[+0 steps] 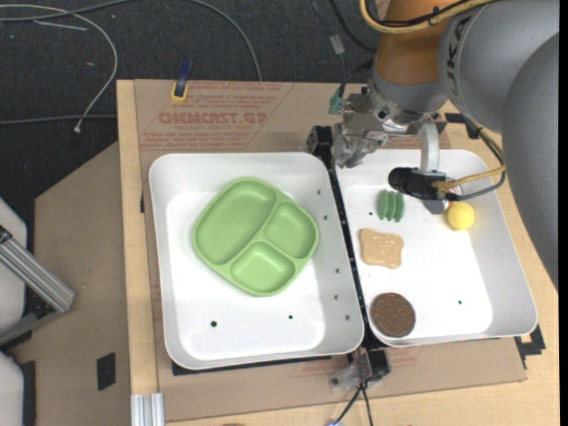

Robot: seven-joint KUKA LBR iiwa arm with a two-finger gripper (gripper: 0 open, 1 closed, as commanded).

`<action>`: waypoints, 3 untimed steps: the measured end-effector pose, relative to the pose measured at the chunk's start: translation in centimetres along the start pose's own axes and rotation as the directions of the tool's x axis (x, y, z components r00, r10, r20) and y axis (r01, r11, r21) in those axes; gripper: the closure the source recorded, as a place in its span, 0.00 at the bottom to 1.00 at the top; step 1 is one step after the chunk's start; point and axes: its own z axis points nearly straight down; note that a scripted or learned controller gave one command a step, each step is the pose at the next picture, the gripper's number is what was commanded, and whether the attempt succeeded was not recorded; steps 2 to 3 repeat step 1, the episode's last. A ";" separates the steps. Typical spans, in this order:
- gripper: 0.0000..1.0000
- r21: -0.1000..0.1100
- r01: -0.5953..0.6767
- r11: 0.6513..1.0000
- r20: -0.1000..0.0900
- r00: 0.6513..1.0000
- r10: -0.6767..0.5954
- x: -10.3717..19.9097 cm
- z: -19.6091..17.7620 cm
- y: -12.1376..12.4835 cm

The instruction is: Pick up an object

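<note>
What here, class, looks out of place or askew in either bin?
Little stands out. The green plate sits turned at an angle to the left bin, not square with its walls. In the right bin, the green item, toast, yellow ball and brown disc lie apart; nothing looks spilled or damaged.

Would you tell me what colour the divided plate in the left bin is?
Light green; the plate shows plainly in the camera view.

Smooth white plastic bins (177, 327), a glossy green plastic divided plate (256, 236), matt brown printed cardboard (231, 114) beneath, and a rough-textured dark brown disc (392, 314)
</note>
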 end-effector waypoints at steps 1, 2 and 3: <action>1.00 0.000 0.000 1.000 0.000 1.000 0.000 5.3 1.2 -0.1; 1.00 0.000 0.000 1.000 0.000 1.000 0.000 5.3 1.2 -0.1; 1.00 0.000 0.000 1.000 0.000 1.000 0.000 5.3 1.2 -0.1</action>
